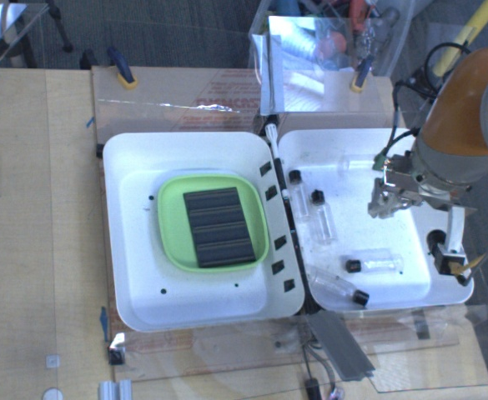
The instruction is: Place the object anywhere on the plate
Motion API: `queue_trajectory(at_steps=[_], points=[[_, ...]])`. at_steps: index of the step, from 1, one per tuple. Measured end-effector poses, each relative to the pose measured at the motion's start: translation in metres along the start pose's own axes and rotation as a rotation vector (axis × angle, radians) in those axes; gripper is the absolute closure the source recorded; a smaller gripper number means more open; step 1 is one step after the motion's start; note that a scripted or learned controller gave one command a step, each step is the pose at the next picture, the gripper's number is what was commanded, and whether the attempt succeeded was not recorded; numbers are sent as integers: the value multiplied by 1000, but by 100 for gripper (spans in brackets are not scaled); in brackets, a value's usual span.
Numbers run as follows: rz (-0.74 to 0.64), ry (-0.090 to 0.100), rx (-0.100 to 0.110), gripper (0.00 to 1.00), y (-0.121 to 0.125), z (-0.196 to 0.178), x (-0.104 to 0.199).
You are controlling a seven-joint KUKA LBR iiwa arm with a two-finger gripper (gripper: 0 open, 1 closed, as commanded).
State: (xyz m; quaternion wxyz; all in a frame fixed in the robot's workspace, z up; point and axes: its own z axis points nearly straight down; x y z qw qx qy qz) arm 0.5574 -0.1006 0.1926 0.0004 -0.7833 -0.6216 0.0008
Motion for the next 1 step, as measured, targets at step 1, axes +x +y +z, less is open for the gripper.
queue_trajectory(at_steps=[1], points=[[0, 0, 0, 0, 0, 0, 0]])
